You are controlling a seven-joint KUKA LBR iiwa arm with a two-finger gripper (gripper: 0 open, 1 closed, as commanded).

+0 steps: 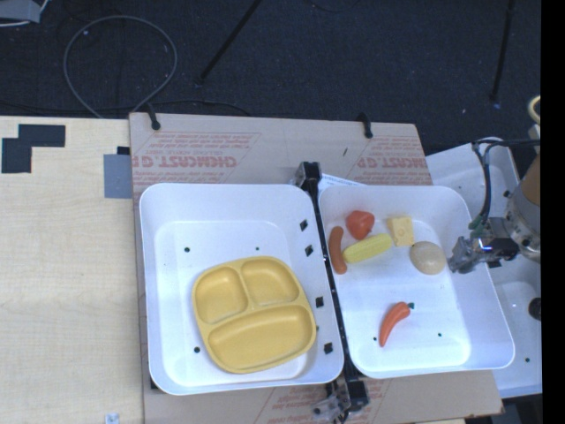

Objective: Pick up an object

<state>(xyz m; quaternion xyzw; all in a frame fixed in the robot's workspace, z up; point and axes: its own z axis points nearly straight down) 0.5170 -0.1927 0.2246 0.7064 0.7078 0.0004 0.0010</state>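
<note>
The right bin (441, 347) holds several toy foods: a red tomato-like piece (359, 223), a yellow corn cob (367, 248), an orange sausage (336, 249), a pale yellow cheese block (402, 230), a beige round potato (427, 257) and an orange carrot with a green top (395, 322). My gripper (465, 256) hangs at the bin's right rim, just right of the potato and a little apart from it. Nothing shows between its fingers.
The left bin (168, 237) holds a yellow divided plate (253, 313). A black divider with clips (322, 272) runs between the bins. The arm and its cables (494, 201) reach in from the right over the white sheet. Cardboard lies under both bins.
</note>
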